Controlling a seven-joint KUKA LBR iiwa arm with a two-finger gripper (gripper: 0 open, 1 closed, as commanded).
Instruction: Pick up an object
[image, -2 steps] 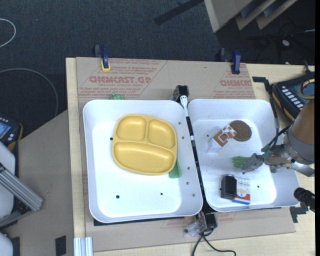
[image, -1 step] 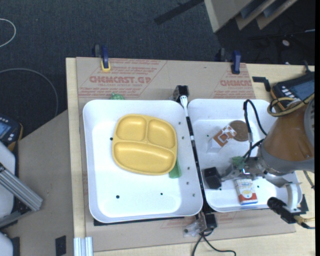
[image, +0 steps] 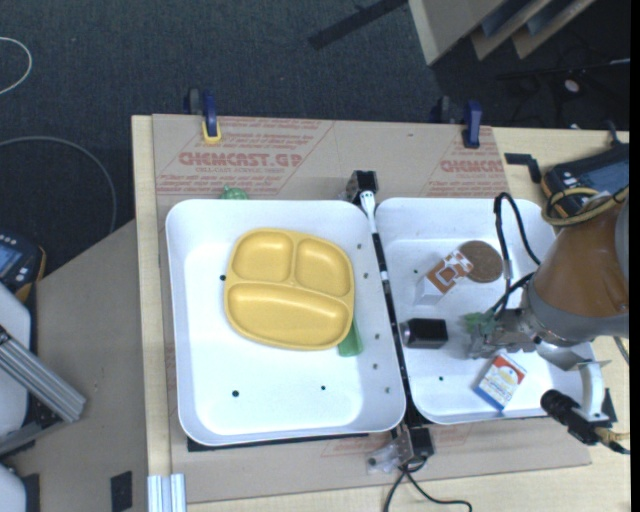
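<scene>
In the right bin (image: 440, 400), my gripper (image: 494, 338) hangs low near the middle, reaching in from the right. A small green object (image: 472, 322) lies right at its left side, partly hidden by it. A black block (image: 426, 332) lies a little further left. A small white, blue and red box (image: 500, 382) sits just below the gripper. A brown disc (image: 482, 262) and an orange-and-white packet (image: 447, 273) lie toward the back of this bin.
The left bin (image: 200, 380) holds a yellow divided plate (image: 290, 290) with a green piece (image: 349, 344) peeking out at its lower right edge. A black cable (image: 503, 230) loops over the right bin's back. The arm's orange band (image: 590, 275) fills the right side.
</scene>
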